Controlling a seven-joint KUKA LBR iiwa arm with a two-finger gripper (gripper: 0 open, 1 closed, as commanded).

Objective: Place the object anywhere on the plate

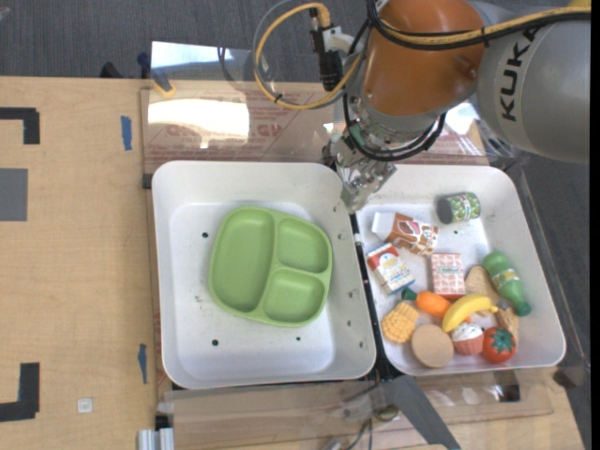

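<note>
The gripper (361,184) hangs over the seam between the bins, grip state impossible to tell. Green plate (270,266) sits alone mid left bin (178,195), white floor all around. Toy food crowds the right bin (534,242), banana (467,309) among it.

So the plate (270,267) is lime green, sitting in a white bin (178,251). The other white bin (539,270) has a yellow banana (466,309), red tomato (498,344), an orange (432,302), green bottle (504,281) and tan cookie (432,346). Arm (417,50) is orange and grey.
</note>
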